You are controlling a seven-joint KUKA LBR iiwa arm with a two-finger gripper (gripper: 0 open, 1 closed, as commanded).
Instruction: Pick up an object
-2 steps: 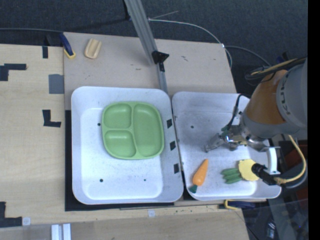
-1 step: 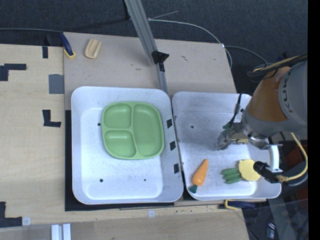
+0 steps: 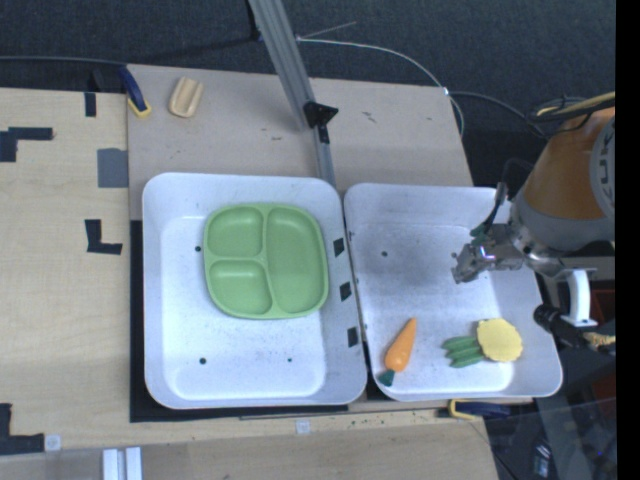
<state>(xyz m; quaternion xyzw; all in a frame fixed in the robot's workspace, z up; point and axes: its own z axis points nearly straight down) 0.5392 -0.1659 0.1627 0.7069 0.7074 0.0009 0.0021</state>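
An orange toy carrot (image 3: 401, 343) lies near the front left corner of the right bin (image 3: 420, 228). A yellow toy piece with green leaves (image 3: 489, 342) rests at the front right of the same bin. My gripper (image 3: 468, 265) hovers over the right side of that bin, above and behind the yellow piece, with nothing visible between its fingers. A green divided plate (image 3: 267, 260) sits in the left bin (image 3: 175, 368).
A metal pole (image 3: 285, 53) slants up from the bins' back edge. A small tan block (image 3: 185, 97) and a blue-yellow item (image 3: 134, 90) lie on the bench behind the left bin. The arm's grey and orange body (image 3: 575, 188) stands at the right.
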